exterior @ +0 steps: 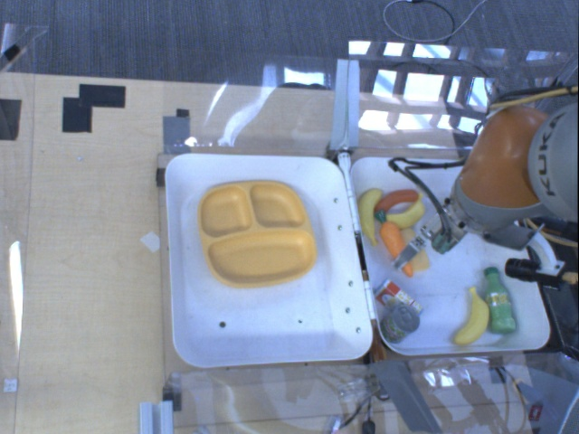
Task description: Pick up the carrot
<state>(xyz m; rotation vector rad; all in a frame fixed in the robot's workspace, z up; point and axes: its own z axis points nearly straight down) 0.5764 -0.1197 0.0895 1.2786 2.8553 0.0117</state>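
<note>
The carrot [393, 240] lies in the right bin [534, 337] beside a banana [369, 212], with the claw [418, 250] low against its right side — whether it grips cannot be told. A skewed close could roll the carrot away or snag the banana.

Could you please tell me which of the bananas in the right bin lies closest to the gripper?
The banana curved above the carrot, beside the gripper. The other nearby banana hugs the bin's left wall, and the third banana lies by the green bottle.
</note>
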